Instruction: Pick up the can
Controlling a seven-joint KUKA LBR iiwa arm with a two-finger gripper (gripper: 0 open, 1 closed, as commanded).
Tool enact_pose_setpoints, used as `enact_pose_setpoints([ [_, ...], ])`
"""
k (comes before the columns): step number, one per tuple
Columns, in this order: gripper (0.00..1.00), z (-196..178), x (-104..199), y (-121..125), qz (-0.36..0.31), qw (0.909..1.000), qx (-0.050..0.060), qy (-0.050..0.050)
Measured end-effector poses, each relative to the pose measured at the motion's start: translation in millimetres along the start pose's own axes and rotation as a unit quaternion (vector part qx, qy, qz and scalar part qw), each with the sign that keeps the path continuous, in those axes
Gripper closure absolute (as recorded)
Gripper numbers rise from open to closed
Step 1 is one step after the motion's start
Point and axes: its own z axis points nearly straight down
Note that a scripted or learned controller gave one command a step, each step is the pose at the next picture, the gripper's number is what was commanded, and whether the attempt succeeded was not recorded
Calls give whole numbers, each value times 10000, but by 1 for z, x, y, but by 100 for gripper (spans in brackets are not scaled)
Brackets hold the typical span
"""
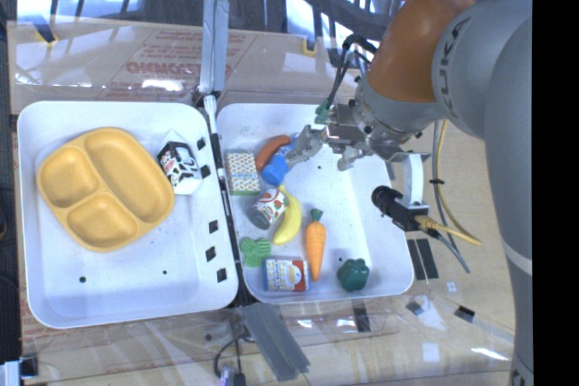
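Our two-finger gripper (323,147) hangs with its fingers spread and nothing between them, and the small grey metal can with the red label (268,208) lies tipped just below and to its left, touching the smooth yellow plastic banana (289,218). To grasp well, we judge we should close across the can's curved, likely slippery wall, clear of the banana and the blue plastic bottle (275,168) nearby.

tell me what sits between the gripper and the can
In the camera view, a blue object beside an orange one lies between the gripper and the can.
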Motion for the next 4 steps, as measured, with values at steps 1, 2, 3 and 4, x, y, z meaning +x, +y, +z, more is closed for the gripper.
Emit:
enact_pose_setpoints([
  [1, 0, 150, 4, -15, 1708, 9853, 32, -1],
  [2, 100, 141, 3, -15, 1700, 9854, 56, -1],
  [3, 100, 44, 70, -15, 2634, 9647, 7, -1],
  [4, 100, 37, 72, -16, 2591, 9658, 42, -13],
])
